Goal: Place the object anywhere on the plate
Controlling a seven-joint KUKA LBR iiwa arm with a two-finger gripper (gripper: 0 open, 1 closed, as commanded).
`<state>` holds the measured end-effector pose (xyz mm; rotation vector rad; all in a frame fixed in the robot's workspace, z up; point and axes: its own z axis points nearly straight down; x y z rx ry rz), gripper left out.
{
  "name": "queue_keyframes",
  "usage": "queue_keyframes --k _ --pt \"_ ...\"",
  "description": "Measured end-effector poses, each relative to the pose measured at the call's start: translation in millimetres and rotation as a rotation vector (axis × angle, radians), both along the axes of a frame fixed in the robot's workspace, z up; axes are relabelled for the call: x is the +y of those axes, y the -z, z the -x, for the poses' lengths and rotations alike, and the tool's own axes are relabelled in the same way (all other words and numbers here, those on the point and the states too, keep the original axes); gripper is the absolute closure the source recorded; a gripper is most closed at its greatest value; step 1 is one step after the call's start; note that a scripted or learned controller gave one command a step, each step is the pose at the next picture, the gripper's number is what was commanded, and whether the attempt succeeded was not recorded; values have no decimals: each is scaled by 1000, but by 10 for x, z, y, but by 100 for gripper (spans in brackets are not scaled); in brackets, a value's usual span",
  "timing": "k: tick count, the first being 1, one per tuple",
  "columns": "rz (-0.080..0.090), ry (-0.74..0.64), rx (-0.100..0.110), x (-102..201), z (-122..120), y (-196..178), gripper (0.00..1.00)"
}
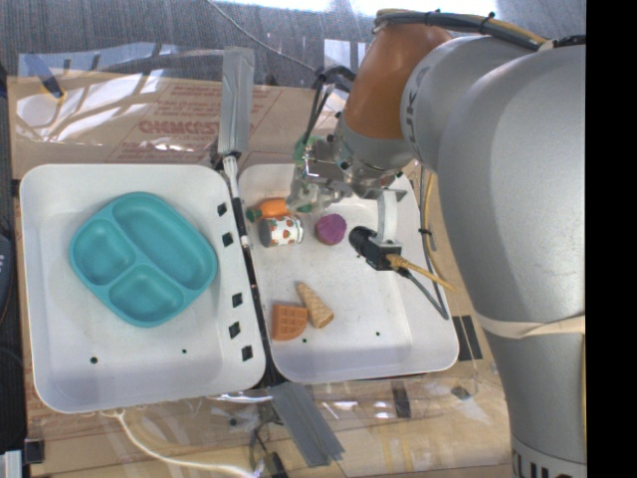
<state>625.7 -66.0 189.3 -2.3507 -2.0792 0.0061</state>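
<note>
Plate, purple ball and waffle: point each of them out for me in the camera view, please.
plate (142, 257): camera view, left bin, on the ridge where its three compartments meet.
purple ball (331, 229): camera view, right bin, middle of its top.
waffle (290, 322): camera view, right bin's near left side, centre of its grid face.

- Your claw (311, 193) sits low at the right bin's (418, 342) far edge, beside the orange piece (271, 208).
- The teal plate (143, 258) lies in the left bin (60, 366).
- Purple ball (331, 229), cone (316, 304), and waffle (290, 322) lie apart.
</note>
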Motion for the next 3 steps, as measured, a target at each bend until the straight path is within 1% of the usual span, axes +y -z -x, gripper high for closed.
queue_keyframes --k 1,2,3 --pt "-1 -117 3 642 277 8 100" --pt "-1 -169 5 1343 343 14 100" --pt "-2 -584 4 1703 557 195 100"
